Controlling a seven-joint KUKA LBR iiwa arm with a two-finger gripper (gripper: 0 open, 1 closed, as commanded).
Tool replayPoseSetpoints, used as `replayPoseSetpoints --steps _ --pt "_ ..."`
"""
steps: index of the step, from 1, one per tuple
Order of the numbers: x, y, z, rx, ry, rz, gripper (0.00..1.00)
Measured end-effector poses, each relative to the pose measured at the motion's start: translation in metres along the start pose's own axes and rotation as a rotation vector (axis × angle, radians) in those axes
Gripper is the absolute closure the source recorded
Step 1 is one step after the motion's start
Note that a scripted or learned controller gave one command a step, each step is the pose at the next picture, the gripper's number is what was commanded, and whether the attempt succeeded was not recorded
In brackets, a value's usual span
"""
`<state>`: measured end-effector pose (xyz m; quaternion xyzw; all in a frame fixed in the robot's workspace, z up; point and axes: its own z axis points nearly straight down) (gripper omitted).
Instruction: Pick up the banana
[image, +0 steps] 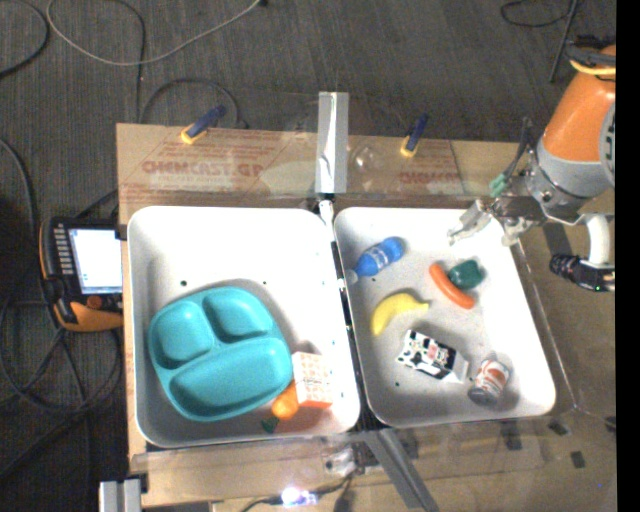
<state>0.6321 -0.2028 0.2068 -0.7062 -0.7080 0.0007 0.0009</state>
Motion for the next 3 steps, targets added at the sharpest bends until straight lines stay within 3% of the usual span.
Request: replayPoseSetpoints --steps 1,2,3 --pt "0.056 -0.058 0.048 0.002 -0.001 0.084 0.00" --pt "0.094 -0.026 0.117 -0.010 -0.006 -0.176 0.00" --pt "0.094 -0.026 0.117 -0.011 -0.006 -0.176 0.00"
